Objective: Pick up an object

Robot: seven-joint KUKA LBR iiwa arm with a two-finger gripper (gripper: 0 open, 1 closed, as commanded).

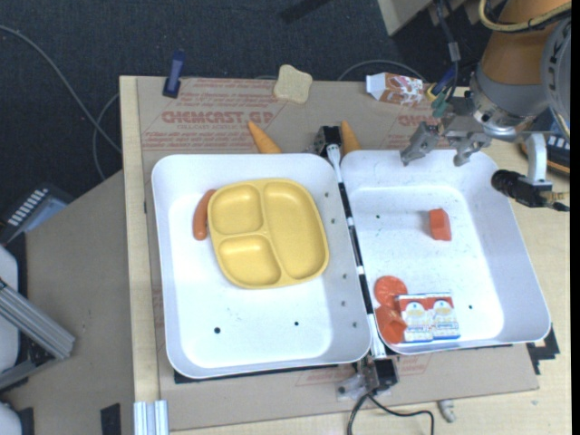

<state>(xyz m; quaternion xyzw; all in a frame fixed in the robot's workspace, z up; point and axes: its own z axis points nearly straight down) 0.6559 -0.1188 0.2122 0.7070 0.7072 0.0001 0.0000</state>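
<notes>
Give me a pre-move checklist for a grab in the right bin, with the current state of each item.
1. Gripper free of load: ok, nothing between its fingers.
2. Fingers spread for a grasp: ok, they stand apart.
3. Target lies apart from others: ok, the orange block sits alone in the right bin.
4. Gripper over the target: not ok, it hovers at the bin's far rim, beyond the block.
5. Other items crowded: not ok, the small box overlaps the red discs.

Dark carpeted floor [109, 25] — loose cables across it, tan cardboard-topped bench [217, 111], pale tabletop at right [553, 234]
</notes>
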